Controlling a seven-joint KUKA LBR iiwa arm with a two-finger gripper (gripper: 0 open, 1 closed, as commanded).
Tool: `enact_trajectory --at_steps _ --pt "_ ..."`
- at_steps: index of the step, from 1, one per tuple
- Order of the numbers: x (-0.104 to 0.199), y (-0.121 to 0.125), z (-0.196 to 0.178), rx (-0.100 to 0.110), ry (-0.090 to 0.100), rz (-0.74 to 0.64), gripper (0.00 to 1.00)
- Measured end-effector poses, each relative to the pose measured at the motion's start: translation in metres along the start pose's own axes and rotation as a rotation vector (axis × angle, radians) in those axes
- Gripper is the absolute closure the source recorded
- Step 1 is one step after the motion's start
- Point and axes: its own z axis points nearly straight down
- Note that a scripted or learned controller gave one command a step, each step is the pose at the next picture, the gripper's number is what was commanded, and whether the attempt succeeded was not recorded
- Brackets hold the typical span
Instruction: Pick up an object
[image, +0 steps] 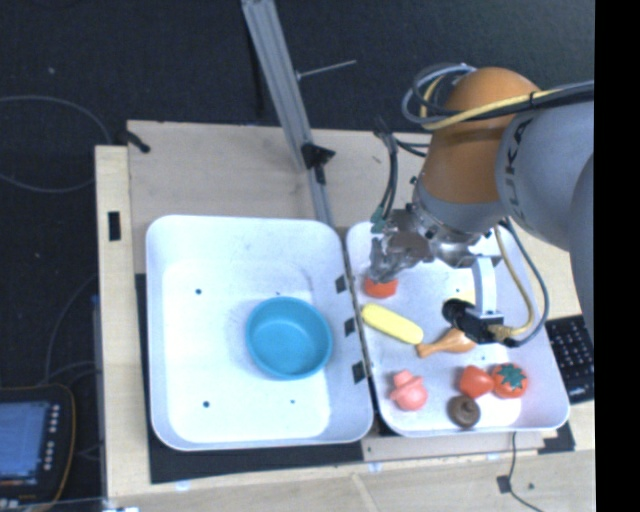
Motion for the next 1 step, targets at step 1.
enact_trajectory --at_steps 1 --pt "0.0581 -0.0113 0.0082 0.003 -0.002 0.001 1.00"
